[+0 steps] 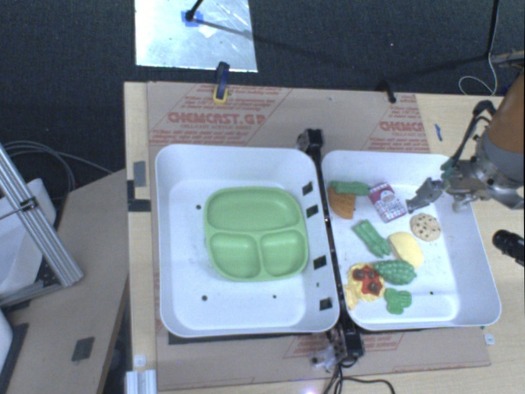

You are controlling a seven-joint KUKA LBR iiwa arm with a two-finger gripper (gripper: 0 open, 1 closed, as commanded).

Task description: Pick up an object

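Claw (428, 192): fingers' state you cannot tell, poised over the right white bin (472, 257) beside the round speckled cookie (425, 226); your risk: crowded toy food, claw nudging the pink carton (386, 201).

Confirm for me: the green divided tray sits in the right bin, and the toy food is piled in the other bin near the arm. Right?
Not quite. The camera view shows the green divided tray in the left bin, not the right. The toy food lies in the right bin, the one near the arm, as you said.
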